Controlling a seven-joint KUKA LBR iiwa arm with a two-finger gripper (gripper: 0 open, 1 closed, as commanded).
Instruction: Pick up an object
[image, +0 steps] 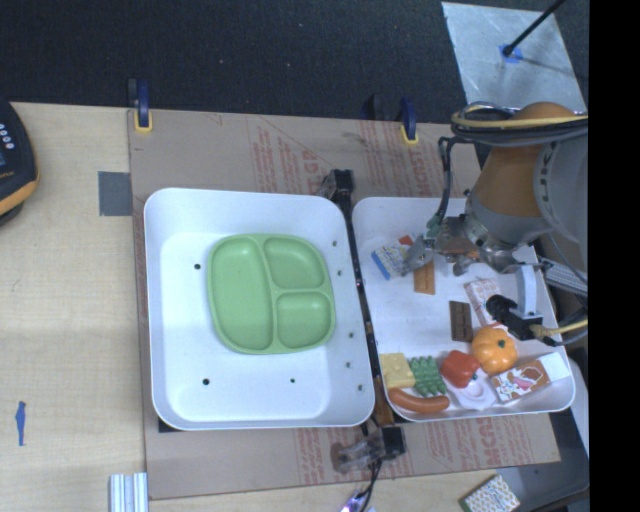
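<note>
The right bin (400, 215) holds several small toy foods. A blue and white piece (384, 262) lies near its upper left, with a small red bit (405, 241) just above it. My gripper (421, 256) hangs low over the bin's upper part, just right of the blue piece and above a tan strip (425, 281). A dark brown bar (460, 320) lies further down. At the bin's lower edge sit an orange pumpkin (494, 349), a red piece (459, 367), a yellow block (396, 370), a green piece (427, 375) and a sausage (420, 403).
The left bin (170, 300) holds a green divided plate (271, 293). The arm (515, 180) fills the right bin's upper right corner. A white and pink wrapper (480, 292) and a printed card (521, 380) lie on the right side. Clamps (143, 105) grip the cardboard's far edge.
</note>
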